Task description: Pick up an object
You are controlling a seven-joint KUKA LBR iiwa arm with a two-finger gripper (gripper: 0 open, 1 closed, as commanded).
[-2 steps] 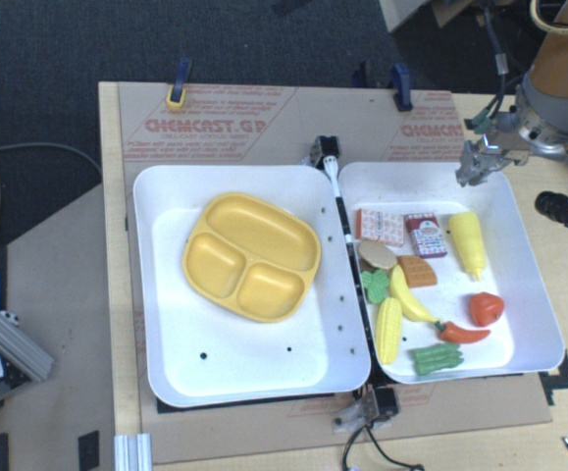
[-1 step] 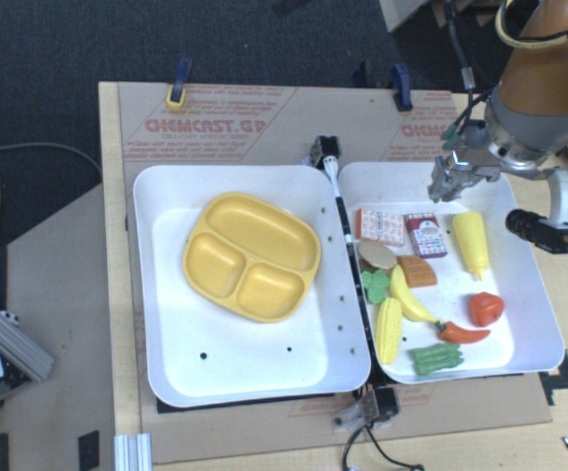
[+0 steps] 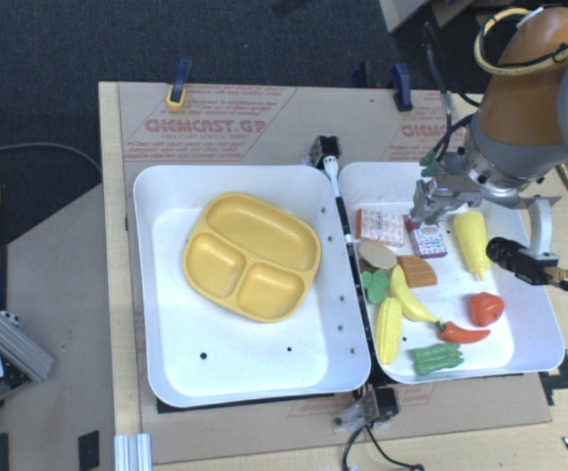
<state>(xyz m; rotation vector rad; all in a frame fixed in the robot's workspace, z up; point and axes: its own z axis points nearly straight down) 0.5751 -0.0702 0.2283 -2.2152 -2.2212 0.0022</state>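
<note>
Over the right bin (image 3: 543, 346) the gripper (image 3: 427, 214) hangs low above the far end of the toy pile, right by a small red-and-white box (image 3: 429, 242) and the red-and-white card (image 3: 382, 227) beside it. I honestly can't tell how the gripper is set from this angle, and nothing looks lifted, so I'd say the pick isn't done: everything seems to be lying on the bin floor, and the actual grab and lift are left to do. Count for the right bin (best effort, some stuff overlaps): one yellow bottle (image 3: 472, 242), one tomato (image 3: 486, 308), one red chili (image 3: 463, 335), one green veggie piece (image 3: 436, 358), one corn cob (image 3: 388, 330), one banana (image 3: 410, 297), one leafy green bit (image 3: 375, 286), one brown bread-looking slice (image 3: 417, 271), one beige roundish thing (image 3: 377, 255), plus the box and card. The left bin (image 3: 156, 263) has one yellow divided tray (image 3: 252, 255) with three compartments. So two bins, one tray, eleven small items as far as I can make out.
</note>
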